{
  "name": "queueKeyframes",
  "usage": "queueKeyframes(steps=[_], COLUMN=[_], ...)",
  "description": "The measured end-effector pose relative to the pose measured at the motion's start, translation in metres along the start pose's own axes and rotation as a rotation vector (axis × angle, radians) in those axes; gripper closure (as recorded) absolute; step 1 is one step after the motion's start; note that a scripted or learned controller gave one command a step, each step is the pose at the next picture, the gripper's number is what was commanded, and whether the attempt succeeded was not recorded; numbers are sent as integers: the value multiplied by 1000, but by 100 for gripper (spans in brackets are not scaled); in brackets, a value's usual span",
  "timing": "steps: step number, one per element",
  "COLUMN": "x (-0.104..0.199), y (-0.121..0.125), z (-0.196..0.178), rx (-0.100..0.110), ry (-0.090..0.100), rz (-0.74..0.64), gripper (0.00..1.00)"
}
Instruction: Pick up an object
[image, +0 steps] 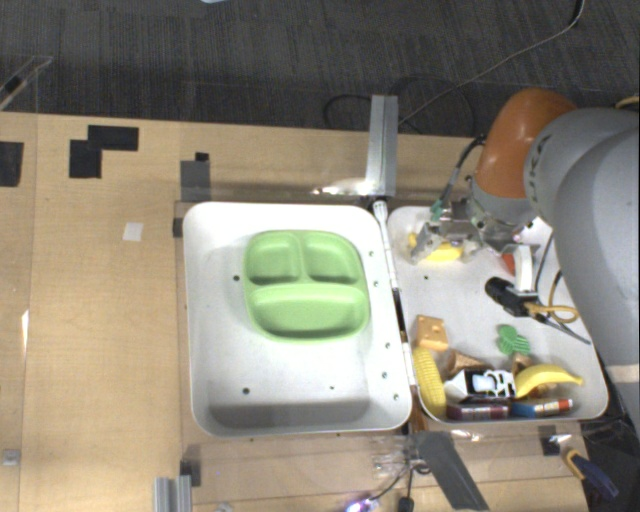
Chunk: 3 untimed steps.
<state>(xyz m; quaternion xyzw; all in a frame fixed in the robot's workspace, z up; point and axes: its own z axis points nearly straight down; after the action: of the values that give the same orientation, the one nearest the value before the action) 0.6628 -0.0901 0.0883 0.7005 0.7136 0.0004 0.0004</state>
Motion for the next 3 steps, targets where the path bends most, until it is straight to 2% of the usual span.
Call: queueKeyframes(steps=[1, 2, 3], x=[1, 71, 21], y=[0, -23, -34], z=[-11, -99, -19], rx=[1, -6, -6], ry=[0, 1, 0], rz=[-6, 81, -80], gripper=[100, 100, 100])
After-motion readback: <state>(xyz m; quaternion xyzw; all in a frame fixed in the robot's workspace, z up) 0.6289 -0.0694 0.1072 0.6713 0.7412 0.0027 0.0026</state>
